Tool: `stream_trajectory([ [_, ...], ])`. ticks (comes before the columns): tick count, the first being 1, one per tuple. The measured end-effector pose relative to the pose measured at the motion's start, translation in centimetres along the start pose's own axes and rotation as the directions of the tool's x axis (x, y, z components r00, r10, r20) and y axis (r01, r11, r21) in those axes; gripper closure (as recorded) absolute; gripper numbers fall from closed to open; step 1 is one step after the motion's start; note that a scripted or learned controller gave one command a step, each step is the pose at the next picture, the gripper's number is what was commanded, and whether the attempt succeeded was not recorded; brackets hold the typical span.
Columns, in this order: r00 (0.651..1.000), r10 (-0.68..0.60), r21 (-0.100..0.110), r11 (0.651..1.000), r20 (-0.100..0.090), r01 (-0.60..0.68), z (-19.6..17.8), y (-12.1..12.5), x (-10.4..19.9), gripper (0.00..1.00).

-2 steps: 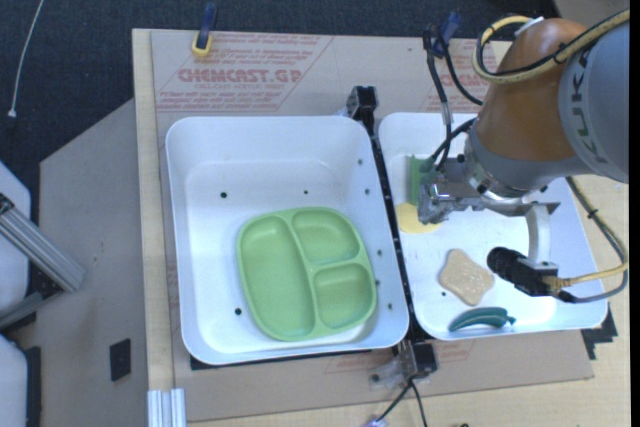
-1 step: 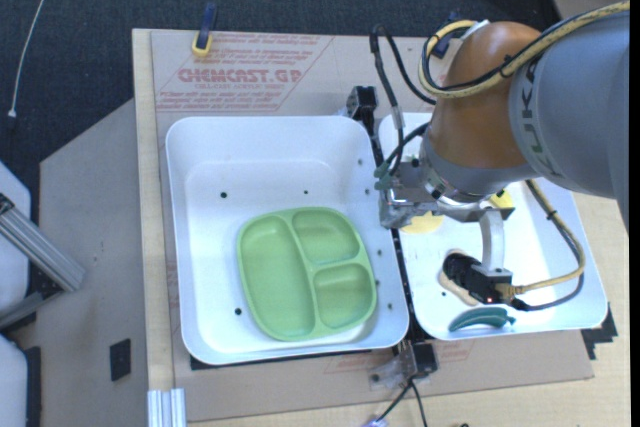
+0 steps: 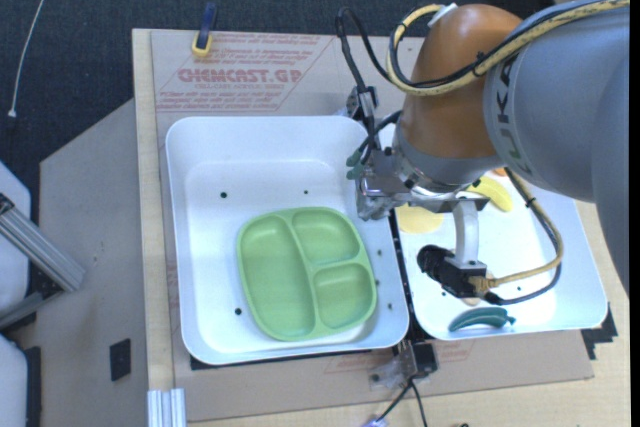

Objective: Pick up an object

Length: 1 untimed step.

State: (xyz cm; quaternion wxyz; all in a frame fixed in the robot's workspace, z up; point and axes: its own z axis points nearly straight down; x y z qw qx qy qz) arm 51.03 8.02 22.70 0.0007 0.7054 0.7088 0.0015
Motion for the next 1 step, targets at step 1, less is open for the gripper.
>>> stream_trajectory([
  [1, 1.000, 0.004, 0.002, 1.000, 0.001, -0.004, 0.12, -0.01, -0.22, 0.00],
])
